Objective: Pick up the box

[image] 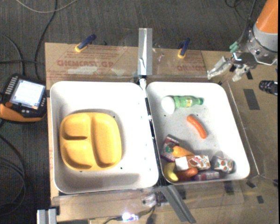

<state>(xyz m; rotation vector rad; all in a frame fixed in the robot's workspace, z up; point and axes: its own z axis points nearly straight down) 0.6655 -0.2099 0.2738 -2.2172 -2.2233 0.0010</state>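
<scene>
Tool [222, 69] hovers above right bin's far corner, box [199, 162] well apart

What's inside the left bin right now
The left bin holds one yellow divided plate, lying flat with its three compartments bare. Whatever lies beneath the plate is covered.

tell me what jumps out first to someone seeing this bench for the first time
The big yellow divided plastic plate stands out, lying alone in the left white bin. Next comes the jumble of small packages along the right white bin's near edge, with a green bottle and an orange carrot-like piece behind it. The end effector hangs past that bin's far right corner.
</scene>
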